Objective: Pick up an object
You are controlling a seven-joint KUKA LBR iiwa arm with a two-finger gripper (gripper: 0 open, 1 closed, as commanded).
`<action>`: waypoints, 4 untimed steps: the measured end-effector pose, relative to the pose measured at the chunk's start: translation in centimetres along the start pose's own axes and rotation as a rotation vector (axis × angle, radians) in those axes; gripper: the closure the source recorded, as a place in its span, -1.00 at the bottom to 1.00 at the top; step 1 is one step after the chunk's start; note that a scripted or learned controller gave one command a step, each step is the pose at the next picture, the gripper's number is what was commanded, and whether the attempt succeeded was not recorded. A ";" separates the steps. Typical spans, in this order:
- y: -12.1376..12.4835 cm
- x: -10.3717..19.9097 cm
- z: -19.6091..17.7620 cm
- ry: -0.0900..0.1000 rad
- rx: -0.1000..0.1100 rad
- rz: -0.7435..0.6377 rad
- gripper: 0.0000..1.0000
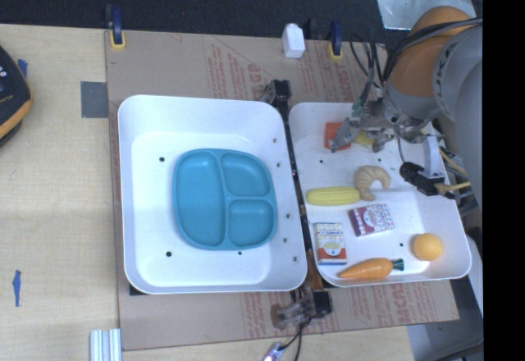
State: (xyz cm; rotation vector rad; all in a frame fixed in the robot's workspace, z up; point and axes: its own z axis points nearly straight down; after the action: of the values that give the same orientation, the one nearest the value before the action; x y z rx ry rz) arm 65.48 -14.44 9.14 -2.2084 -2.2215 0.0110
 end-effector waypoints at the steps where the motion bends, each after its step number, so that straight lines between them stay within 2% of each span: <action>1: -5.1 -5.6 0.0 -0.002 -0.008 0.003 -1.00; 2: 0.1 -0.6 -0.1 0.000 -0.005 0.000 -1.00; 3: -5.7 -3.2 -0.5 -0.003 -0.007 0.001 -1.00; 4: -10.2 -0.5 0.1 -0.002 -0.007 0.002 -1.00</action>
State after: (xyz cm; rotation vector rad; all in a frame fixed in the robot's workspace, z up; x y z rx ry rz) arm 55.28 -14.99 9.14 -2.2154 -2.2237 0.0054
